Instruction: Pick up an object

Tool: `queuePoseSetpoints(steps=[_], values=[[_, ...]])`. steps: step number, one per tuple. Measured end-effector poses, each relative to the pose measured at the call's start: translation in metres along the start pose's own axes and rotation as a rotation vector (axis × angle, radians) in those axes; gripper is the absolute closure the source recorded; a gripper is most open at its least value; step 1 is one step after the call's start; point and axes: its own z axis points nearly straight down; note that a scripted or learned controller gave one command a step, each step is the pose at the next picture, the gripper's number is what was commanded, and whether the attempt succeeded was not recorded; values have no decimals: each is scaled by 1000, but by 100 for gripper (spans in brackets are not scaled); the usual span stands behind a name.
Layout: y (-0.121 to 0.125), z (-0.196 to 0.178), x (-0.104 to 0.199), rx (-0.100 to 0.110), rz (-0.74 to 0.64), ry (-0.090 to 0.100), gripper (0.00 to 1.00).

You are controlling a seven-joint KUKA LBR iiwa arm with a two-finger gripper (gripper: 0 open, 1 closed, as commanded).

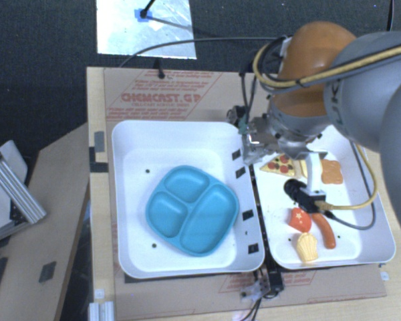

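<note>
The right bin (382, 241) holds several toy foods. A pizza slice (279, 166) lies near its far left, and a flat orange-brown piece (331, 172) is to the right of it. Nearer the front are a red piece with a green top (300, 219), a red-orange sausage (325, 233) and a ridged yellow piece (307, 247). My gripper (271, 152) hangs low over the far left part of this bin, just above the pizza slice. The wrist hides its tip.
The left bin (122, 199) holds a blue divided plate (192, 209). The divider between the bins (248, 199) runs close to the gripper's left side. The grey arm covers the right bin's far right corner. A cardboard sheet lies under both bins.
</note>
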Motion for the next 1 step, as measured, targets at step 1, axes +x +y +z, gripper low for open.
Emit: queuePoseSetpoints(steps=[1], values=[[9, 0, 45, 1, 2, 0, 100]])
